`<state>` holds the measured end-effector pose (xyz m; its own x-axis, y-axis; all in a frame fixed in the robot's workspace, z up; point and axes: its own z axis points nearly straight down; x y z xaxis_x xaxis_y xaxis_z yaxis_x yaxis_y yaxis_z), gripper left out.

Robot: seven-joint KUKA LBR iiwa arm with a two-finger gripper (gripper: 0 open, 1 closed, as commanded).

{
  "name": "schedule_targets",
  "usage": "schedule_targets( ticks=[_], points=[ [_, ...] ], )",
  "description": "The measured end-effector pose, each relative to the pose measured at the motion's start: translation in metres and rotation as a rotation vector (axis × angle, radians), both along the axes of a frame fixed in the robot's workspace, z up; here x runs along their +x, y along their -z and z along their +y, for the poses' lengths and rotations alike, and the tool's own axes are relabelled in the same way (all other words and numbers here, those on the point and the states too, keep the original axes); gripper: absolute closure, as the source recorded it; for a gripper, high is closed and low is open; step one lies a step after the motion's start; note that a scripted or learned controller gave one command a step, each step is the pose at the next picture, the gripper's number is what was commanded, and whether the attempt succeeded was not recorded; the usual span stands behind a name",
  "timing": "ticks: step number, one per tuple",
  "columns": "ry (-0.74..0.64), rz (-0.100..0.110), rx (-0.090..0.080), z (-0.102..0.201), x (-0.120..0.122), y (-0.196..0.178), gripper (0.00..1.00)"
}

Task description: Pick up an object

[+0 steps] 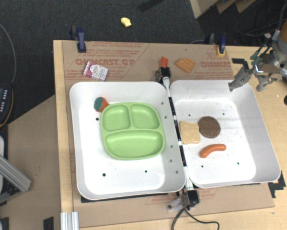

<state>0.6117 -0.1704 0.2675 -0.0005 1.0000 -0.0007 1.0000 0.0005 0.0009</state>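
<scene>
The right bin (239, 166) holds a round brown patty (209, 127), a tan slice of bread (189, 132) touching its left side, and an orange-red sausage (212, 150) just below them. My gripper (251, 80) hovers over the bin's far right corner, well up and to the right of the patty. Its two fingers are spread apart with nothing between them. In the left bin (86, 171) lies a green divided plate (132, 131), with a small red and teal object (101, 104) at its upper left corner.
On the bench behind the bins lie a tan cracker-like piece (185, 64), a small printed packet (95, 71) and an orange clip (164, 61). Blue clamps (79, 38) grip the board's far edge. A yellow scrap (126, 21) lies on the dark floor.
</scene>
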Motion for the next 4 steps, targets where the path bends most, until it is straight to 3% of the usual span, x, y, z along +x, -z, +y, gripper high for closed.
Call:
schedule_targets(
  ticks=[1,2,3,4],
  points=[
    [-0.002,0.014,0.006,0.048,-0.040,0.115,0.00],
    [0.003,0.001,0.002,0.045,-0.041,0.186,0.00],
    [0.002,-0.010,-0.004,0.043,-0.038,0.169,1.00],
    [0.002,-0.009,-0.003,0.043,-0.038,0.170,0.00]
  ],
)
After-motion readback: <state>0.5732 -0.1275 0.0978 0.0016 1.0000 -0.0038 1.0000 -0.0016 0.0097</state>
